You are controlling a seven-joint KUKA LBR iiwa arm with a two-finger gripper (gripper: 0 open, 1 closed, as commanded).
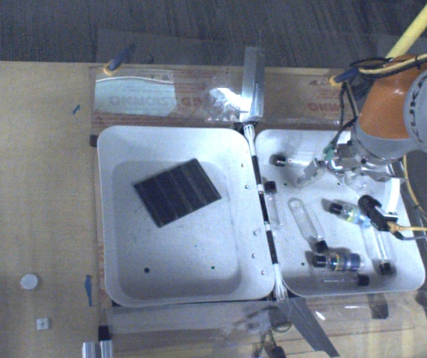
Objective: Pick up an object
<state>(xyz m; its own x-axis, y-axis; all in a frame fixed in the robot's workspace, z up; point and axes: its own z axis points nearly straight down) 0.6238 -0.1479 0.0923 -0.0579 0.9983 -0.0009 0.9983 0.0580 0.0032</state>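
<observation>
Two shallow white bins side by side on a tan bench. In the left bin, a dark ribbed rectangular pad, lying flat and skewed, nearer the far edge and left of centre. In the right bin, a scatter of clear tubes with black caps: one tube near the far left corner, a long clear tube running toward the near edge at mid-bin, a capped vial with a bluish middle along the near edge, another clear tube by the right wall, a small vial at centre. Black cap just beside the left wall. Grey arm with orange band over the far right corner of the right bin, gripper low above the far edge, close to the first tube. Finger spread: cannot tell, metal parts too tangled and small to read. Nothing visibly pinched.
</observation>
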